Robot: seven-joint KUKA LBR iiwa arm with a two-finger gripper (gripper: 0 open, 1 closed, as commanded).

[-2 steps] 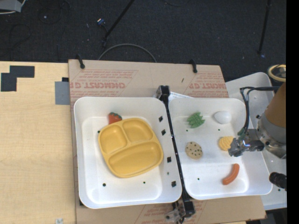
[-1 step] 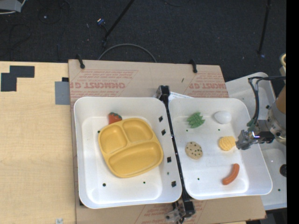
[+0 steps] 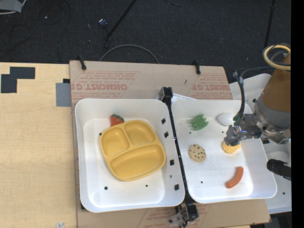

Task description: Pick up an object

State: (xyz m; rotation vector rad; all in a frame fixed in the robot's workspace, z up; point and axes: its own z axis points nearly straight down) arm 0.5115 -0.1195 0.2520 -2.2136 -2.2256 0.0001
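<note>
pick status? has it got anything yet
Done: the gripper is down in the right bin, right at the small yellow piece. In hand: nothing clearly; its tip hides the contact, so no confirmed grasp. Left: secure and lift. The cookie, sausage and green piece lie apart from it.

Two shallow white plastic bins sit side by side on a flat brown cardboard sheet (image 3: 142,80); in the left bin (image 3: 90,175) lies a yellow three-compartment plastic plate (image 3: 133,148), with a small red-and-green toy vegetable (image 3: 116,119) touching its far-left rim; in the right bin (image 3: 256,186), a green leafy toy (image 3: 199,122) lies toward the back, a round speckled toy cookie (image 3: 196,153) in front of it, a small yellow toy block (image 3: 231,147) to the cookie's right beneath the grey two-finger gripper (image 3: 234,136), a white oval object (image 3: 224,119) behind that block, and an orange toy sausage (image 3: 234,177) at the front right.
</note>
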